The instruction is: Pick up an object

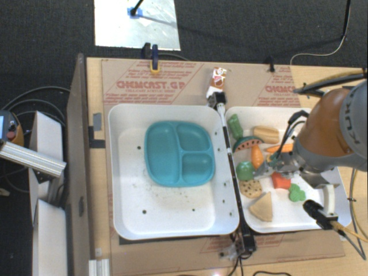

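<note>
Claw (275,164) low in right bin (339,211) over orange carrot (257,156), positioned for pick; claw's opening can't tell.

The bench (92,211) is a light wooden surface, partly covered by a brown cardboard sheet (172,82) with red printing. Two shallow white bins rest on the cardboard side by side, touching along their inner walls: the left bin (129,211) and the right bin (287,226). A blue and yellow clamp (153,56) grips the cardboard's far edge
</note>
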